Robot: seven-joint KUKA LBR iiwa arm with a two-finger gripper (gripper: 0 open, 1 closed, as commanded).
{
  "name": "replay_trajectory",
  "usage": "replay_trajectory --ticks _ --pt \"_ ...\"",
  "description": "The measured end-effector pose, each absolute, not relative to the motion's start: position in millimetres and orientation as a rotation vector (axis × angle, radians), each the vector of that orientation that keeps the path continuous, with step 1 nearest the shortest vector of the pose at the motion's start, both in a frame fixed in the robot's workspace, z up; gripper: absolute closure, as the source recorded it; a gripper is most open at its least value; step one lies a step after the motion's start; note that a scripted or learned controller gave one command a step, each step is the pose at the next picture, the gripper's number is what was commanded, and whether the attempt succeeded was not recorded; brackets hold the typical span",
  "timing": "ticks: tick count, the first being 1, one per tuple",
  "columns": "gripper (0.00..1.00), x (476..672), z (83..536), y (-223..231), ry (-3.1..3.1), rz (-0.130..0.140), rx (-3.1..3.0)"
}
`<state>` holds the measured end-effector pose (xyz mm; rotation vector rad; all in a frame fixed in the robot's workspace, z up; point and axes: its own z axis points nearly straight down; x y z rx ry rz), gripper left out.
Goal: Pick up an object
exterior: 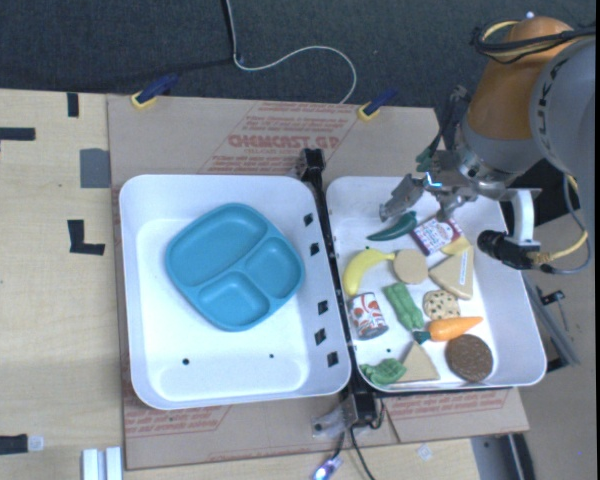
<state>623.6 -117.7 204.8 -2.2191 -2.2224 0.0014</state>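
**Colours and patterns, overhead view**

Left shallow white plastic bin (140, 298): sky-blue three-compartment plastic plate (234, 265), plain. Right shallow white plastic bin (525, 343), toy food: yellow banana (364, 265), dark green pepper (393, 230), bright green pod (405, 305), orange carrot (453, 327), brown round cookie (470, 357), tan chip-speckled biscuit (441, 304), red-and-white can (368, 314). Grey robot arm with orange band (515, 78), upper right. Tan cardboard sheet (270, 138) carries red print.
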Motion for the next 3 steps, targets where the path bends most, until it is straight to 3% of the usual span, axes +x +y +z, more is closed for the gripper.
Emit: replay_trajectory --ticks 1,2,3 --pt "1.00 623.8 214.8 -116.9 -2.224 0.001 -2.217" --pt "1.00 669.4 181.9 -46.8 -2.229 -0.001 -2.210" --pt "1.00 625.3 286.7 -3.9 -2.230 -0.008 -2.216"
